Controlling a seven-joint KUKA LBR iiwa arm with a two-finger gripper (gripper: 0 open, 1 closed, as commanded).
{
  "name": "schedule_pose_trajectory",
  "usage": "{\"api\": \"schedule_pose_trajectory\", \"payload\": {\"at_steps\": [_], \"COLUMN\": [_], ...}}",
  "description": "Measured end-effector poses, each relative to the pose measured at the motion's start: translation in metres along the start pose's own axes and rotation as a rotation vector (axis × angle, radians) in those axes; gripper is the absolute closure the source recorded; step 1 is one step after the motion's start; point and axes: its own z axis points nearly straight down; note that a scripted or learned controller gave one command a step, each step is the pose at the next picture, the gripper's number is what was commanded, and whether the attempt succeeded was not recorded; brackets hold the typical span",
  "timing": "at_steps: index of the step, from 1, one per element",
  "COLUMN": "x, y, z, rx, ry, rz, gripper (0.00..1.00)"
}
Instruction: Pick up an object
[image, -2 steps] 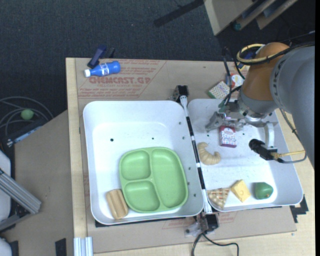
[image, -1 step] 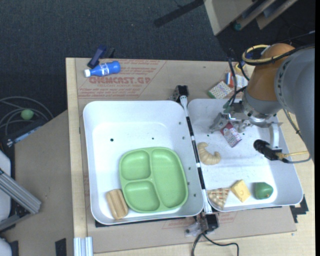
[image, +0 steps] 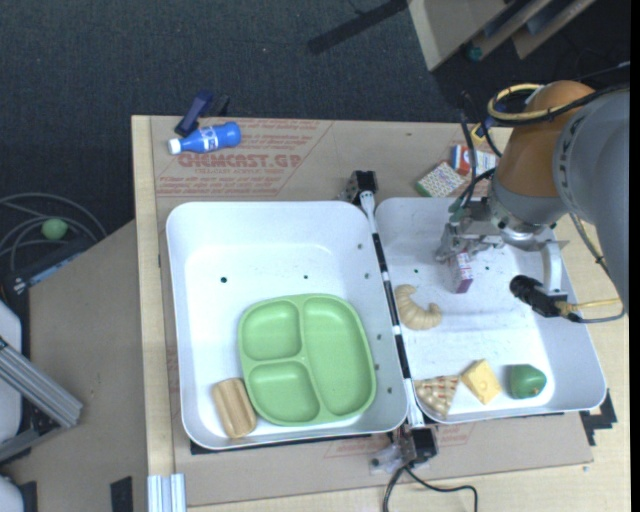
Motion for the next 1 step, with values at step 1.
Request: {"api": "schedule_pose_trajectory", "payload": {"at_steps": [1], "x": [0.0510], "y": [-0.0760], "z": [-0.1069], "rx": [0.004], "ry": [0.003], "rz": [-0.002], "gripper": [1.00]}}
